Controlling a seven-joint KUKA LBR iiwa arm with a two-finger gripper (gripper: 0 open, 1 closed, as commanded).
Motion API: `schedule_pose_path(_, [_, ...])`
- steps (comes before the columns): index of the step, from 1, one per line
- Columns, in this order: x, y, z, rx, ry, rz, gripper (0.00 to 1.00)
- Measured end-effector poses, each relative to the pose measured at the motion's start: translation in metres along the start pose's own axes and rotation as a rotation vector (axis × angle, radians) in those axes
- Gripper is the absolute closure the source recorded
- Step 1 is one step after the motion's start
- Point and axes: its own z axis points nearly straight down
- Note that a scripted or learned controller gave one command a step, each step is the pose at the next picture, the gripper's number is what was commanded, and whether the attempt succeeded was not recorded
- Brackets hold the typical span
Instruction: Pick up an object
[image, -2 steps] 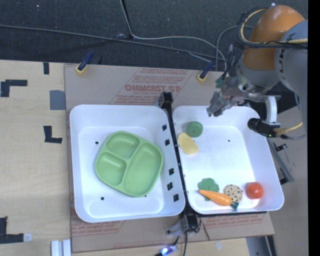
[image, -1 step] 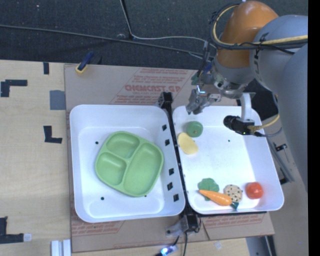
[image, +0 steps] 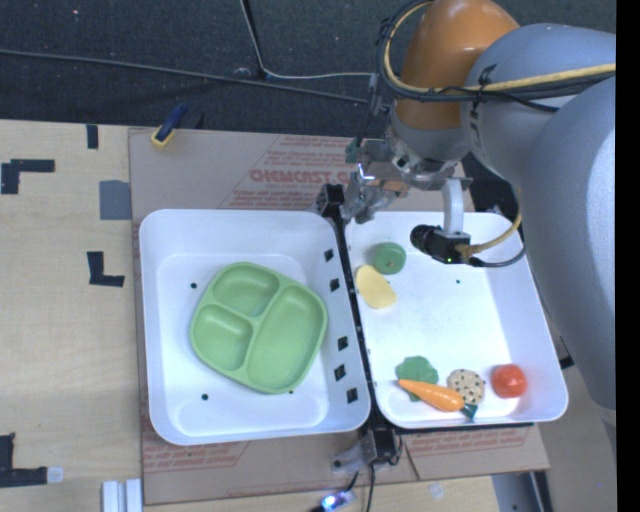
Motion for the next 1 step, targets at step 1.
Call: schedule_pose_path(1, [0.0530, 0.0052, 0.0214, 0.003, -0.001, 0.000, 1.00])
